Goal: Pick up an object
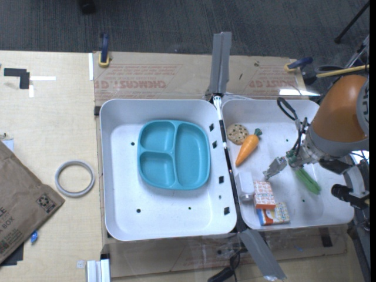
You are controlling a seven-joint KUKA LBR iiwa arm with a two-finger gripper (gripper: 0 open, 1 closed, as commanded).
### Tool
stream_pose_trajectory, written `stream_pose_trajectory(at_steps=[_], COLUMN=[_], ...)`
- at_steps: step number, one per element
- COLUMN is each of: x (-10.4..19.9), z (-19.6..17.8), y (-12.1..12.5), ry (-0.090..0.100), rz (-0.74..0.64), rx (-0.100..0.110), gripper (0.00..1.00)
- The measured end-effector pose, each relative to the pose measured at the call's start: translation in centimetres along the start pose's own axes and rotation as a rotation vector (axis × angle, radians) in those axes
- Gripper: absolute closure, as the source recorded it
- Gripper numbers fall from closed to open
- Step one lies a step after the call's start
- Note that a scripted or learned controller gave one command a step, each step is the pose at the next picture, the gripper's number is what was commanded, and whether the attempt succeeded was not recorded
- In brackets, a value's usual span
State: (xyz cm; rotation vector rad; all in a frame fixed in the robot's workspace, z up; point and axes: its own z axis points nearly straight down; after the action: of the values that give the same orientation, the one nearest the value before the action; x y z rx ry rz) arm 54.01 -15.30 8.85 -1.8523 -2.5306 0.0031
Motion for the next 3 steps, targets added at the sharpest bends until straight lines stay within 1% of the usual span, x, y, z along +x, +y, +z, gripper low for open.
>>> stream_pose_trajectory(at_steps=[1,2,3], x=[5.8,2.2,1.7], z=[-10.1,-0.1,-0.1], y=[10.2,6.9,11.6], ry=[-0.002,-0.002,-0.003], rz=[0.036,-0.361,-0.417], rx=[0.0,-0.002,0.0], gripper=[0.0,0.0,0.0])
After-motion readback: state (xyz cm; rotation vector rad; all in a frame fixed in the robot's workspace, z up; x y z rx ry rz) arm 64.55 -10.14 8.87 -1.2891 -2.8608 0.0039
